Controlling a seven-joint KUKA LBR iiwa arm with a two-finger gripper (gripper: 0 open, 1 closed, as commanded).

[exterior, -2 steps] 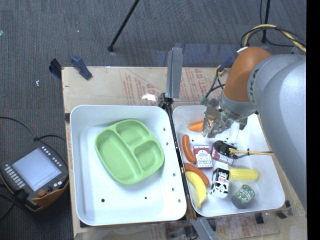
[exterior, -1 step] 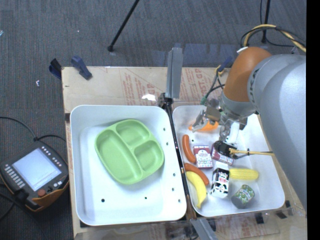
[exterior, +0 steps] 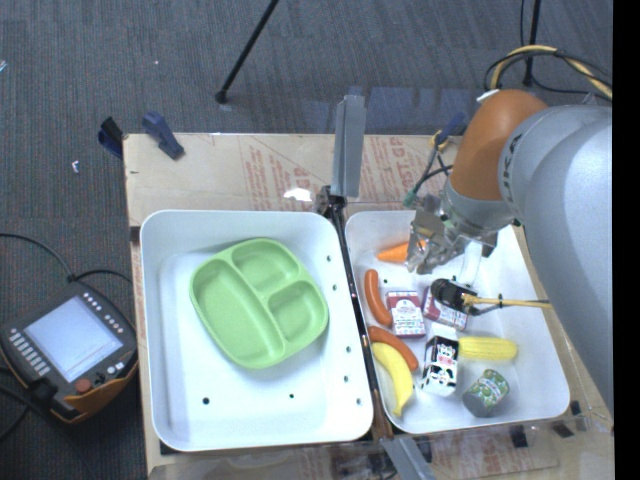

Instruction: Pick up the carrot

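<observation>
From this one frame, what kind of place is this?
Probably a robot lab. A bench carries two white bins, a teach pendant lies on grey carpet, and a tripod leg stands behind. The right bin holds toy food: carrot, banana, corn.

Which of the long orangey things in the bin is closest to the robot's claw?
The carrot, at the far end of the right bin, lies right beside the gripper. The two sausages lie nearer the bin's left wall, farther from it.
</observation>
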